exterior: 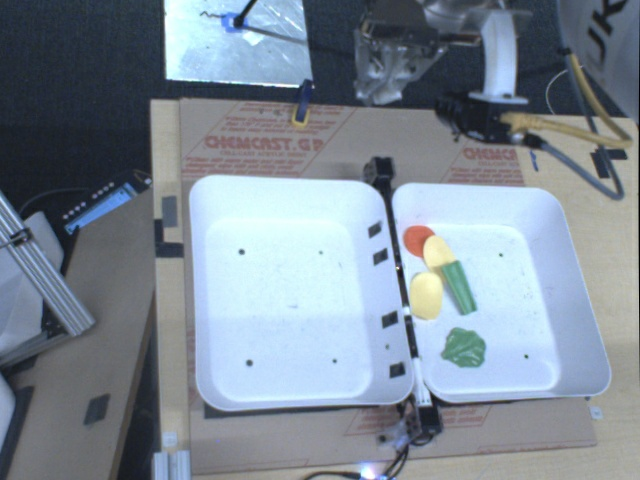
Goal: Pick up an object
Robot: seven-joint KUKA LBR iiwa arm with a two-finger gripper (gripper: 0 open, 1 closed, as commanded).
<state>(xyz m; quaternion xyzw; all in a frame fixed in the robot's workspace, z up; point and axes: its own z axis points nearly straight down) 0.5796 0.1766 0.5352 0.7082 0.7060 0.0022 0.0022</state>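
Note:
In the right bin (560, 268), near its left wall, lie several small things: a red-orange round piece (418, 238), a yellow piece (438, 253), a second pale yellow piece (426, 295), a green stick (459, 286) and a green leafy piece (464, 348). My gripper (385, 83) hangs high above the bench beyond the bins' far edge, well away from all of them. Nothing shows between its fingers.
The left bin (290, 288) sits beside the right one, joined by a black-clipped divider (395, 268). A shiny metal sheet (237, 28) lies at the back left. Cables and a yellow hose (560, 133) trail at the back right.

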